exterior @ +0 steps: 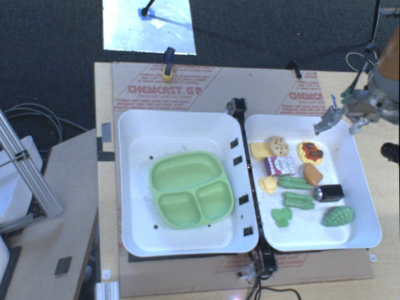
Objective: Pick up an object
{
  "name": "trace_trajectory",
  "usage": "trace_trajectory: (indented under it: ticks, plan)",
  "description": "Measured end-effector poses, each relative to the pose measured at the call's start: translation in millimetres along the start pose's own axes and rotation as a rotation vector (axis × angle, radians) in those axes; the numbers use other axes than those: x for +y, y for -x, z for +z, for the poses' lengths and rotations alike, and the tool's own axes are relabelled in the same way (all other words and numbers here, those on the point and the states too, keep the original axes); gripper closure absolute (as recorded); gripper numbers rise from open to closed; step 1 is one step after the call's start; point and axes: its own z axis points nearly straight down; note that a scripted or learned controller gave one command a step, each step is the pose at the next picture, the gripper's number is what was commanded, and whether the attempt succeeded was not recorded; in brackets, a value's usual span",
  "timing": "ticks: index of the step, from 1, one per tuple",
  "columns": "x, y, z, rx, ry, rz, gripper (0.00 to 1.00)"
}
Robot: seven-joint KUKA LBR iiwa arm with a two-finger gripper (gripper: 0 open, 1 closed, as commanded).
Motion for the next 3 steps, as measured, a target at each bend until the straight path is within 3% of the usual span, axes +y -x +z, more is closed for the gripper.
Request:
trace_trajectory:
  ticks: [2, 3]
  plan:
    - [-126.9, -60.9, 149.6, 0.005, -0.011, 0.002, 0.0]
    - [-121.0, -129.0, 69.8, 0.002, 0.005, -0.007, 0.0]
